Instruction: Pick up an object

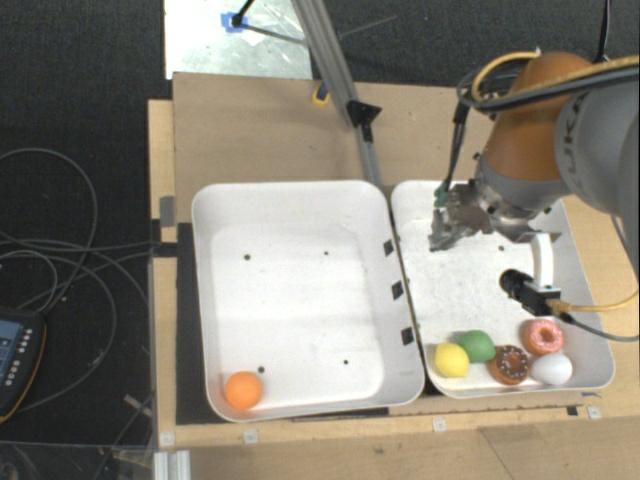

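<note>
In right bin (600,373) near edge: lemon (451,360), lime (477,345), two donuts (511,365), egg (552,369).

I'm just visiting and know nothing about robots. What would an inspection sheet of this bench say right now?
Surface: two white bins, left bin and right bin, on a brown bench.
Job's things: orange ball in the left bin's near corner; yellow ball, green ball, brown doughnut, pink doughnut and white ball clustered along the right bin's near edge.
Clutter: nothing seen.
Gripper: gripper over the right bin's far part, apart from the things.
Cables: yellow cable on the arm; black cables on the floor.
Surroundings: dark floor, grey pole.
</note>
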Available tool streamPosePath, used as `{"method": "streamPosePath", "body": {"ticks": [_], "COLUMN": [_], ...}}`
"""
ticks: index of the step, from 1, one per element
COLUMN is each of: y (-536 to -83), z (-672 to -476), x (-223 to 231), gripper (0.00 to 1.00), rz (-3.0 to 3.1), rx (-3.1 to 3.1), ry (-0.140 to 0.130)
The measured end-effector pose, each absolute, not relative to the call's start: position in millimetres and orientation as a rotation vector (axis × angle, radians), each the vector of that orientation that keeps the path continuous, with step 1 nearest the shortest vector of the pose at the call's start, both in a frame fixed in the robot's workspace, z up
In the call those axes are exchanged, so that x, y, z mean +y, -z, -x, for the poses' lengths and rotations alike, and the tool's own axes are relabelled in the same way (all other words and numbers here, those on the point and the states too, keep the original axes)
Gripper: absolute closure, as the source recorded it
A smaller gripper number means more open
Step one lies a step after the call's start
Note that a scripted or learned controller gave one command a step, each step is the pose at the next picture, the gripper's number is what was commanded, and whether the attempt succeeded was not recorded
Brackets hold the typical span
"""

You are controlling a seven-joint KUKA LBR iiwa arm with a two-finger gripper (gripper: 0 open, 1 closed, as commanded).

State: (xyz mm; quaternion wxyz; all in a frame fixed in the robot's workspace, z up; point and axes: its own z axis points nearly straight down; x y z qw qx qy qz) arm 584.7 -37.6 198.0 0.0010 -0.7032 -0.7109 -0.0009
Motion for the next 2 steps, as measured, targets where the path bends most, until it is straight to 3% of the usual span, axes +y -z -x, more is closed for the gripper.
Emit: {"method": "streamPosePath", "body": {"ticks": [2], "y": [-218.6], "z": [-580.9], "x": [71.4], "gripper": [1.00], "rz": [2.209], "rx": [-2.234], "ry": [0.007]}}
